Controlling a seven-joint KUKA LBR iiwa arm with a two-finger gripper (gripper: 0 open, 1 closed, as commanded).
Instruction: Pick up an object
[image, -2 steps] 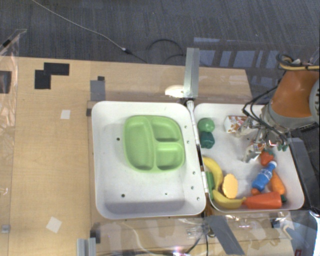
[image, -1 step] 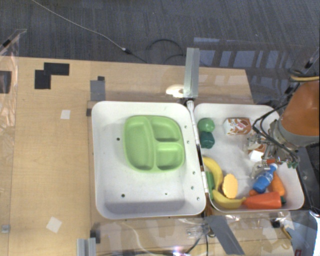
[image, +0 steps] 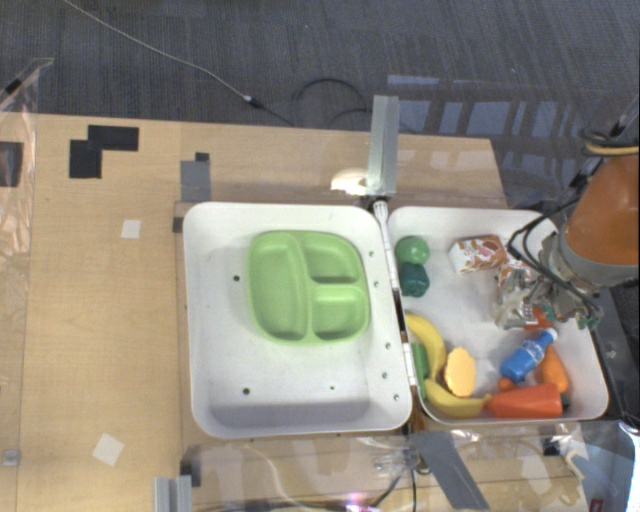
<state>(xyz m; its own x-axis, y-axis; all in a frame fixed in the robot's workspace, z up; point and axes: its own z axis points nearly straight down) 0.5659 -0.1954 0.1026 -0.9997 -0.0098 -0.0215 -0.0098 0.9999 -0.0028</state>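
Pincer (image: 522, 305) low in right bin (image: 470, 225), near far wall

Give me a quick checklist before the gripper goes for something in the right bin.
1. Gripper over the right bin: ok.
2. Object between its fingers: cannot tell, the wrist blocks the view.
3. Blue bottle beside the gripper, lying tilted, top side exposed: ok.
4. Space around that bottle: not ok, the orange carrot and another orange piece crowd it.
5. Banana and yellow round piece lie apart from the gripper: ok.
6. Green divided tray in the left bin, out of the path: ok.
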